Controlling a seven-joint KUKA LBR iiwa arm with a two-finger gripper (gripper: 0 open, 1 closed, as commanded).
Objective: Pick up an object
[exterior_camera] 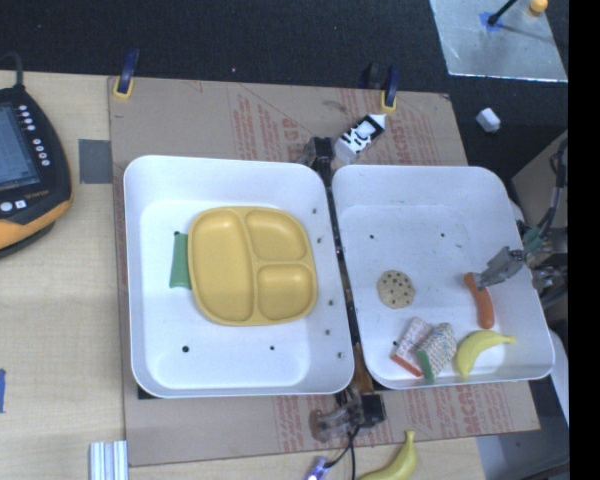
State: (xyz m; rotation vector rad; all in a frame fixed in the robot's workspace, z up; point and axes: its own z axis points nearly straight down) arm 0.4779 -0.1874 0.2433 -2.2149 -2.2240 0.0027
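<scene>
Orange sausage lies directly under the claw, its upper end touching; cannot tell the claw's state.

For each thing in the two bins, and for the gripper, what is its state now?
yellow tray: lies flat in the left bin, compartments up.
green piece: partly under the tray's left edge.
cookie: lies flat, apart from the others.
sausage: lies beside the gripper.
banana: lies near the bin's front corner.
packets: lie flat, touching each other.
</scene>
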